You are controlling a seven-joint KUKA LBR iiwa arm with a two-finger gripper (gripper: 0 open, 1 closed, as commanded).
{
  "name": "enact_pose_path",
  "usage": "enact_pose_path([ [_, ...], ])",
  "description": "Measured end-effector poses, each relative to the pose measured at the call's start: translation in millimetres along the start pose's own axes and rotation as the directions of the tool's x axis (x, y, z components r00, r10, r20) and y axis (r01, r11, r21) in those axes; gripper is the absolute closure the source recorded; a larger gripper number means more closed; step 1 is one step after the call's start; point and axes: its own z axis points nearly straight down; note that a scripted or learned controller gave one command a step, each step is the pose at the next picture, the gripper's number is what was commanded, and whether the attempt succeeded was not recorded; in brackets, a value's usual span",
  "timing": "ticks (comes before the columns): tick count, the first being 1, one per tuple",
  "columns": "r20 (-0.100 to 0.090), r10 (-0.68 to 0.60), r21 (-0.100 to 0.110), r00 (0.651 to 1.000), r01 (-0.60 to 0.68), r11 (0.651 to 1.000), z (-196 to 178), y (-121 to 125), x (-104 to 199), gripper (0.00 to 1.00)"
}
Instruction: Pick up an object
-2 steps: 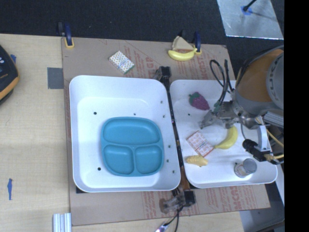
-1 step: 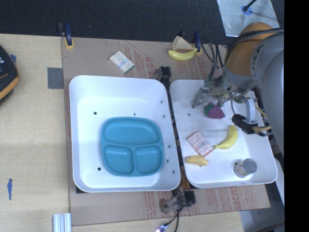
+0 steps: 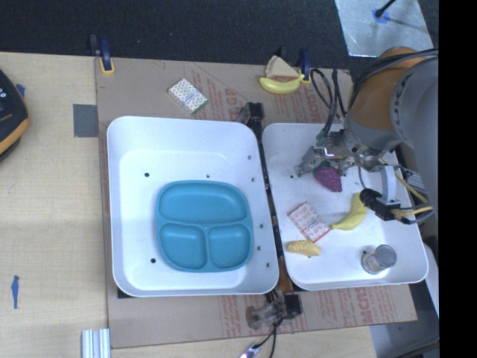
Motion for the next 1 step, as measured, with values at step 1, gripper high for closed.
enact_pose_path([
  [1,0.000,-0.003,0.002,1.000,0.003,1.000,-10.5,0.1,-0.6,1.00],
])
